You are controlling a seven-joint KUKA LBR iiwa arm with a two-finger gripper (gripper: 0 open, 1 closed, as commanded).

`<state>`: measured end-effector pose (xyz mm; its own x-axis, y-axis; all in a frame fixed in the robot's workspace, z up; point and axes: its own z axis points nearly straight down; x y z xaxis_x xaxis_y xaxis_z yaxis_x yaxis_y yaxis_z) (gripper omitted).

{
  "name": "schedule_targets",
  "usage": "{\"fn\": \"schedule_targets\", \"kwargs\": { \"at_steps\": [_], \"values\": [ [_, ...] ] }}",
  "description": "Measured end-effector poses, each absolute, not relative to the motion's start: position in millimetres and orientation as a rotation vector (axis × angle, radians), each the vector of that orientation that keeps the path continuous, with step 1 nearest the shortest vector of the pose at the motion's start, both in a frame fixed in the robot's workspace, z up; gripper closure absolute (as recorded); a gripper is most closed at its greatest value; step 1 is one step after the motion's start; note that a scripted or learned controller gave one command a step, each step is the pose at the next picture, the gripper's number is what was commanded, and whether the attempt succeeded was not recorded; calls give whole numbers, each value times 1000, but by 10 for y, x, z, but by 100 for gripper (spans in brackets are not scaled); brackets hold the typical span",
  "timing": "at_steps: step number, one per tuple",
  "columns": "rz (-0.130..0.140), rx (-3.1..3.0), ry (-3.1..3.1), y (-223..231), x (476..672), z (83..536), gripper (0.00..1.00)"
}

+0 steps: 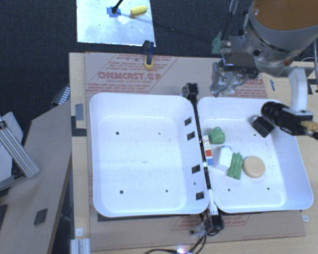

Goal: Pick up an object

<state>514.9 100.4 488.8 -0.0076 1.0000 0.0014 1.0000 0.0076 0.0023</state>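
1. Camera view, the arm: the grey arm with its orange band reaches in from the upper right, and its two-finger gripper [227, 83] hangs above the far rim of the right-hand shallow white plastic bin [294, 194]. It is blurred against the bench, so I cannot tell how the pincer stands; nothing can be made out in it.

2. Camera view, the objects: four small things lie together near the right bin's inner wall. A rounded green lump [217, 135] sits farthest back. Nearer the front, a small white block [223, 157] touches a ribbed green piece [235, 165], which touches a flat tan disc [254, 166].

3. Camera view, the rest: the left-hand white bin [143, 152] adjoins the right one along a black divider strip [200, 147].

4. Handling, as a judgement: all four look light. The green lump stands apart from the others, so it seems the easiest target, taken across its rounded sides; it may be soft or slip. The disc is low and flat, with little for the fingertips to close on, and its neighbours crowd it.
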Motion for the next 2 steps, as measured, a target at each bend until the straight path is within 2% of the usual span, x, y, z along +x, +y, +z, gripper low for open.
{"fn": "schedule_targets", "kwargs": {
  "at_steps": [1,2],
  "values": [
    [6,2218,2219,1060,5801,4836,100],
    [-11,2217,2235,1561,5549,3748,100]
  ]
}}
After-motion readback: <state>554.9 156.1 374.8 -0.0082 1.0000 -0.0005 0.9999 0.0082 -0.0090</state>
